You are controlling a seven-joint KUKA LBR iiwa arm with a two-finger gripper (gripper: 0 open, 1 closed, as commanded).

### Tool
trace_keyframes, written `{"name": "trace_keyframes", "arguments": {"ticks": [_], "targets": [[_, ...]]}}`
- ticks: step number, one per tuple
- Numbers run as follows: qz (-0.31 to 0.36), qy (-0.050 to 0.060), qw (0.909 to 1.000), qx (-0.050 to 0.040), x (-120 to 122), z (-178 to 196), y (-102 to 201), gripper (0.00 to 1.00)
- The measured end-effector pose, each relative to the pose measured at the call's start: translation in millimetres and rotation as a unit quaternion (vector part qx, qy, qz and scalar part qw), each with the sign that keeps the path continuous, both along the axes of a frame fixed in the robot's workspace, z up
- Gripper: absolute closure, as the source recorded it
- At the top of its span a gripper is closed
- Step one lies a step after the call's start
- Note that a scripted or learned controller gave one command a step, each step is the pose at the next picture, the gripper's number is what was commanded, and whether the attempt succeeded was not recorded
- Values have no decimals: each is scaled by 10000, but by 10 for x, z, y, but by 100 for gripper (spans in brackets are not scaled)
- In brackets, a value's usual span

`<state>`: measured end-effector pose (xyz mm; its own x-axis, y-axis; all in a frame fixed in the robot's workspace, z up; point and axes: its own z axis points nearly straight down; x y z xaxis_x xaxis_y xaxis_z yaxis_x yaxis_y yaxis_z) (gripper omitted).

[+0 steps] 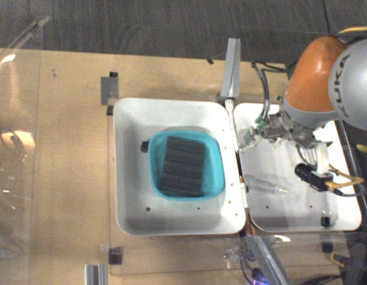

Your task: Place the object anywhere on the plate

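Camera view showed you the gripper [252,136] hanging low over the right bin [290,214], close to that bin's left wall, below the arm's orange band [311,76]. From this angle you could not tell whether the gripper was apart or together, and nothing could be seen held in it. Going outward to the view's left, you crossed the wall that the two bins share and came into the left bin [129,180]. There the turquoise plate [215,172] sat about in the middle of the floor. The dark ribbed block [182,164] lay flat on the plate, within its rim, with turquoise showing all around it. So the task's thing lay to the gripper's left in the view and a little nearer the bottom edge, well apart from it, in the other bin. Its long axis ran nearly up and down the view, leaning slightly, and its ribs ran across that axis. A small black thing [145,146] touched the plate's left edge; you could not make out what it was. Judged from how things lay, the placing looked done. Any further move would have turned on that leftward crossing over the shared wall. The worktop [59,159] around the bins carried nothing that bore on this.
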<state>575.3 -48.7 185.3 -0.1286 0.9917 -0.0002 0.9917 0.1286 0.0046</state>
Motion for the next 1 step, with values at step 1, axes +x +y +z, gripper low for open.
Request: {"name": "trace_keyframes", "arguments": {"ticks": [1], "targets": [[-1235, -39, 9923, 15, -53, 1213, 1026, 0]]}}
